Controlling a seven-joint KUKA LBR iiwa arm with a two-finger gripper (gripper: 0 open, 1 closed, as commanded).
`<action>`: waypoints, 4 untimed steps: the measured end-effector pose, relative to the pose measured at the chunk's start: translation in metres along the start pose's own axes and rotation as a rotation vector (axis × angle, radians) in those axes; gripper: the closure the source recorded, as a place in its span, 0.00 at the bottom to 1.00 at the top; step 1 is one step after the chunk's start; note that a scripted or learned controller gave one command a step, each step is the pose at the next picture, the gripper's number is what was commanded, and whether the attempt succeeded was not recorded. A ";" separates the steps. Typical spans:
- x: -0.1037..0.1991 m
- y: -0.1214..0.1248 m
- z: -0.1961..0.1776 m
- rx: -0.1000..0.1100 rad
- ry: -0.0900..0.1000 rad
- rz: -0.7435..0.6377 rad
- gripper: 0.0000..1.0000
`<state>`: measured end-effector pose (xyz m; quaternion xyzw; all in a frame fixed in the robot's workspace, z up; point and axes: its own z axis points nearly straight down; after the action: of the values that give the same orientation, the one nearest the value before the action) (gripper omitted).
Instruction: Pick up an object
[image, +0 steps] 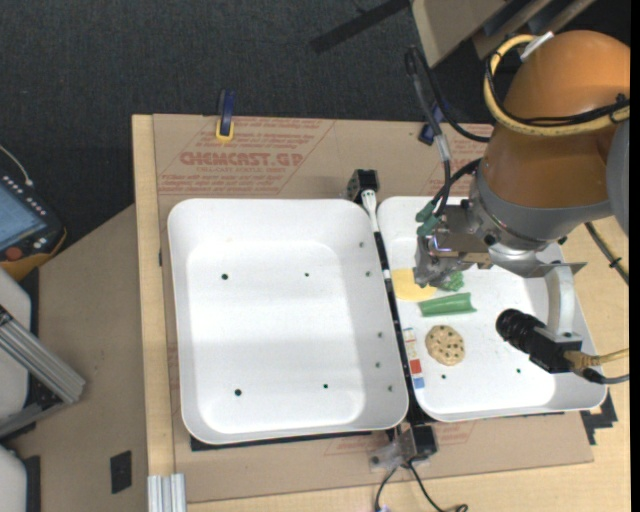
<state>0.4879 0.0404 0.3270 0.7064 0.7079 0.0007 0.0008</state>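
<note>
Looking down on the bench, we find the gripper (440, 268) set low in the right bin (500, 395), in the part nearest the divide between the two bins. It hangs over a flat yellow piece (407, 287) and a green piece (447, 305) that lies just beside it. We judge that it is placed there because those two sit directly beneath the tool and so are the likeliest candidates for the pick. A round cookie (445, 345) lies closer to the camera, near the green piece but apart from the gripper, and a small red and blue thing (415, 368) rests against the bin wall by the divide. Every loose object we can see is in this right bin, so the arm (550, 130) bends down on that side, while the left bin (270, 330) shows just a few dark dots on its floor. We cannot tell whether the gripper is released or clenched, since its own body covers its tip from this slanted angle, nor whether it touches the yellow piece, one edge of which disappears under it. Nothing visibly rides in its grasp. The arm's bulk hides the far right corner of the right bin, and the red and blue thing is too small to identify.
</note>
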 end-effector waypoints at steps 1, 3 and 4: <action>0.000 0.000 -0.010 -0.001 -0.001 -0.001 1.00; 0.033 0.007 -0.075 -0.005 0.002 -0.003 1.00; 0.031 0.007 -0.082 -0.001 -0.001 0.001 1.00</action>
<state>0.4951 0.0719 0.4091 0.7066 0.7077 0.0009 0.0016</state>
